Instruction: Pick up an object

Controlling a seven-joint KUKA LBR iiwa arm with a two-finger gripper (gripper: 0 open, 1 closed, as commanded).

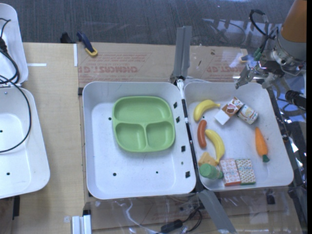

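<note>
Beneath your camera, 2 white bins sit side by side on the bench. Nearest you in the right bin [280,130] lie 2 boxes [238,171], a green cup [210,171] and a cheese wedge [206,158]. Past them you see a banana [216,143], a sausage [202,133], a carrot [261,144], then another banana [205,107] and 2 cartons [241,111]. The left bin [95,145] holds a green tray [144,123]. Farthest, the gripper [253,74] hangs over the right bin's back edge; you cannot tell how its fingers stand.
</note>
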